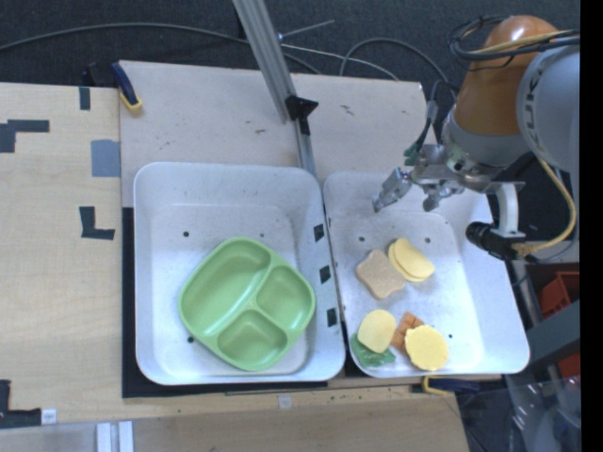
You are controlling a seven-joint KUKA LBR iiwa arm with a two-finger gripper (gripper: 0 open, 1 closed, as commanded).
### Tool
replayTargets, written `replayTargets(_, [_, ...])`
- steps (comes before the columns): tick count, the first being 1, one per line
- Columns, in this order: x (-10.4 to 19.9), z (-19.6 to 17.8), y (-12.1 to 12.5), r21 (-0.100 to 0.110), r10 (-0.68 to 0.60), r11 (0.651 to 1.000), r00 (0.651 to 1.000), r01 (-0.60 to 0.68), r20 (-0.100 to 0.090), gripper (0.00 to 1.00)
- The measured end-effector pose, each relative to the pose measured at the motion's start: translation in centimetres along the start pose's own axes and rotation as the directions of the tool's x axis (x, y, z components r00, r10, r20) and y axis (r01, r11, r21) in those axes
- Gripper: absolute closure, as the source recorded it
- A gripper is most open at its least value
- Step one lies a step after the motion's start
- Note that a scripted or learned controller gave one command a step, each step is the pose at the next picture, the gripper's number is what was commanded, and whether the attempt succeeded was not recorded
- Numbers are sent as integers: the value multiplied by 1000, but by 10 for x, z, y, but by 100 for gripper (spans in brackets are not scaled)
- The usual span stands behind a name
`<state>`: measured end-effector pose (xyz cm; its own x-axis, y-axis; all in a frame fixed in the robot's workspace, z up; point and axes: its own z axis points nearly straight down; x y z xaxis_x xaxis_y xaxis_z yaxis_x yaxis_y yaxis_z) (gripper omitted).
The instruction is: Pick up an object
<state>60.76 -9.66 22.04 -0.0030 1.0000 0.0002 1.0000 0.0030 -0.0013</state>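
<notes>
**Two bins, gripper above the right one, nothing held**

Gripper (411,192) hangs over the back part of the right bin (490,332), fingers spread apart with bare bin floor showing between them; no object sits between the fingers. Arm (513,83) comes in from the right, orange band above the wrist.

Below the gripper, toward the front of the same bin: tan bread-like slice (380,273), and touching it on the right a pale yellow oval piece (412,259). Both lie near the gripper but clear of it. Further front, well apart from the gripper: yellow round piece (376,329), small orange piece (408,328), second yellow round piece (428,347), clustered together, a green leaf-like scrap (369,354) under the first.

Left of the gripper, in the left bin (151,252): green divided plate (247,303), lying flat
</notes>
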Motion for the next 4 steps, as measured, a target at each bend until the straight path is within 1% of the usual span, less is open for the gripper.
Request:
replayTargets(1, [0, 0, 0, 0, 0, 1000, 1000, 0, 0, 0])
replayTargets(2, [6, 63, 2, 6, 1, 1000, 1000, -1, 0, 0])
replayTargets(3, [0, 110, 3, 5, 2, 1000, 1000, -2, 1, 0])
replayTargets(4, [0, 133, 3, 0, 0, 1000, 1000, 0, 2, 0])
